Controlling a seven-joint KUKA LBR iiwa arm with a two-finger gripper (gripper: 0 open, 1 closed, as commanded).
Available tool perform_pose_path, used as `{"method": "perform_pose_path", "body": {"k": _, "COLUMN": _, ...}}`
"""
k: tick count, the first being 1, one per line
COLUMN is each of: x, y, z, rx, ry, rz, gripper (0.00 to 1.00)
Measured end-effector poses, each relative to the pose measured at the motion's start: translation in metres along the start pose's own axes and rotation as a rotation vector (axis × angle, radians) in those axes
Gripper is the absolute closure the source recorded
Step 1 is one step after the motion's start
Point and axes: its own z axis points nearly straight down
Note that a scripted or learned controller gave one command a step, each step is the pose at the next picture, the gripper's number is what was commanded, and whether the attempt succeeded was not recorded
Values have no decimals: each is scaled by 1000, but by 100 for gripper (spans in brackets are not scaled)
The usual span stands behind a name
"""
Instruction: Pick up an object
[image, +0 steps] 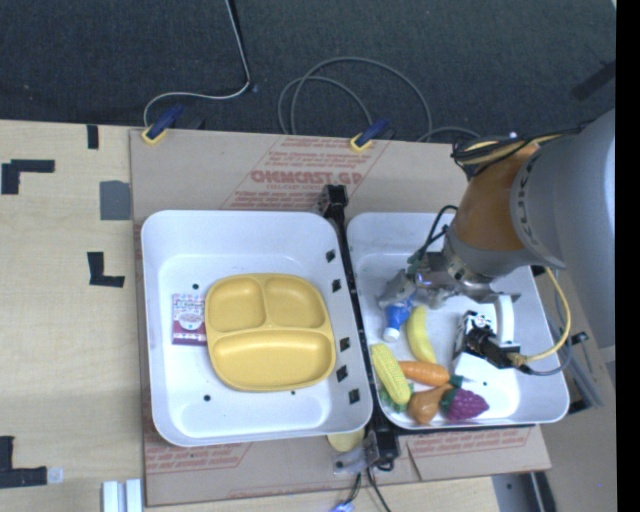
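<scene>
Here, the tool (420, 283) hovers just above the banana (423, 335); its opening cannot be told; the light, stiff, slick toy suits a mid-body grasp.

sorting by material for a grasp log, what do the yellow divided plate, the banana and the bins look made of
Yellow divided plate: likely moulded plastic, matte with a soft sheen and rounded compartment ridges. Banana: probably toy plastic, uniform smooth yellow, no blemishes. Left bin and right bin: seemingly thin white plastic, rounded corners, slightly glossy walls.

Gripper (418, 285) fingers masked by the wrist; blue bottle (396, 320) partly beneath it.
</scene>
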Motion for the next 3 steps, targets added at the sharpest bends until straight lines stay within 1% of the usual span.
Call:
{"method": "perform_pose_path", "body": {"k": 1, "x": 3, "y": -58, "z": 0, "rx": -4, "ry": -1, "rz": -2, "gripper": 0}}
{"method": "perform_pose_path", "body": {"k": 2, "x": 2, "y": -56, "z": -10, "rx": -3, "ry": -2, "rz": -2, "gripper": 100}}
{"method": "perform_pose_path", "body": {"k": 3, "x": 71, "y": -41, "z": -102, "rx": -1, "ry": 2, "rz": -9, "gripper": 100}}
